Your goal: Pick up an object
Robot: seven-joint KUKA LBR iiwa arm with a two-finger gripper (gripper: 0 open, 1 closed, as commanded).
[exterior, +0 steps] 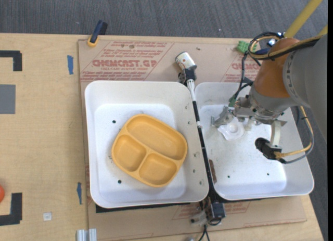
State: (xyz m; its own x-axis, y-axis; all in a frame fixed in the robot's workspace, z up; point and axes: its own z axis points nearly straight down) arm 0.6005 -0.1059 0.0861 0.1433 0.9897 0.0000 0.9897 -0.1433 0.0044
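While the grey arm with its orange band [270, 73] reaches in from three o'clock, its claw [233, 125] hangs low over the upper left part of the right bin [270, 180]. A small pale, crumpled-looking object [230, 130] lies on the bin floor directly beneath the claw; whether the claw touches it, and how the claw is set, I cannot tell, since the wrist hides that part. A black fitting [266, 149] with cables hangs off the arm toward five o'clock of the claw.

In the left bin [99, 182], a yellow three-compartment tray [150, 150] lies flat, slightly turned, near the middle of the floor, well apart from the claw.

Both bins sit on a brown board [130, 60] laid on the desk [36, 130]. At twelve o'clock from the left bin the board carries red stencilled writing [125, 63] that reads roughly "CHEMCAST. G P"; the smaller lines around it are too fine to read. Similar red lettering [237, 68] above the right bin is partly covered by the arm. A blue-and-yellow clamp [97, 33] sits at the board's eleven o'clock corner.
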